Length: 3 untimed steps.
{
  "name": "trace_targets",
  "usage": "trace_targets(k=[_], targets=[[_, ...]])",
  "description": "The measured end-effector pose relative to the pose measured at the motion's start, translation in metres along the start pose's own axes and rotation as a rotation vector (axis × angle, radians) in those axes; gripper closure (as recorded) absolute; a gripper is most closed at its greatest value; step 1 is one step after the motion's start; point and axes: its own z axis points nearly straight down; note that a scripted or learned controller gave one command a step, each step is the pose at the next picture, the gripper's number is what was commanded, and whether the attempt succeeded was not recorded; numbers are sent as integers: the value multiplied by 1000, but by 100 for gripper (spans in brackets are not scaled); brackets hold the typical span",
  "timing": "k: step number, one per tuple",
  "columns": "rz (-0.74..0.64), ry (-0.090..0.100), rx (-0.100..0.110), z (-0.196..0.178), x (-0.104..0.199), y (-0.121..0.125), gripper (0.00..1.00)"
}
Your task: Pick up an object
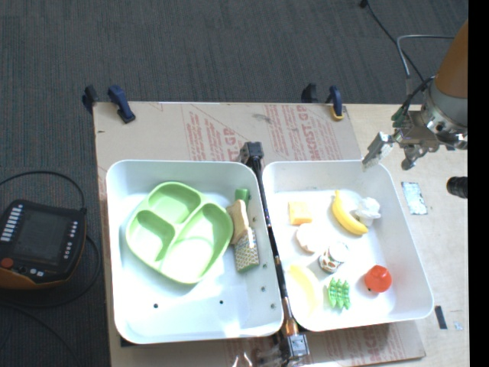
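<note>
The right bin (409,239) holds a yellow block (299,212), a banana (348,216), a white crumpled piece (369,208), a pale round piece (307,240), a small brown and white object (331,260), a red tomato (377,279), a green spiky toy (338,293) and a pale yellow strip (302,289). My gripper (393,151) hovers above the bench just beyond the right bin's far right corner. It is open, with nothing between its fingers. The nearest things to it are the banana and the white piece.
The left bin (122,281) holds a green divided plate (178,232) and a wooden-handled brush (243,235). Clamps (121,103) grip the bench's far edge. A control pendant (38,243) lies on the floor at left. A small metal tag (411,199) lies on the bench right of the bin.
</note>
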Motion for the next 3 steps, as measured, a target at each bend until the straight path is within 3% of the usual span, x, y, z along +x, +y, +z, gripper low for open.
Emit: trace_targets(k=[1, 2, 3], targets=[[3, 2, 4, 169, -28, 9, 0], [1, 1, 2, 190, 40, -42, 0], [5, 2, 3, 180, 39, -42, 100]])
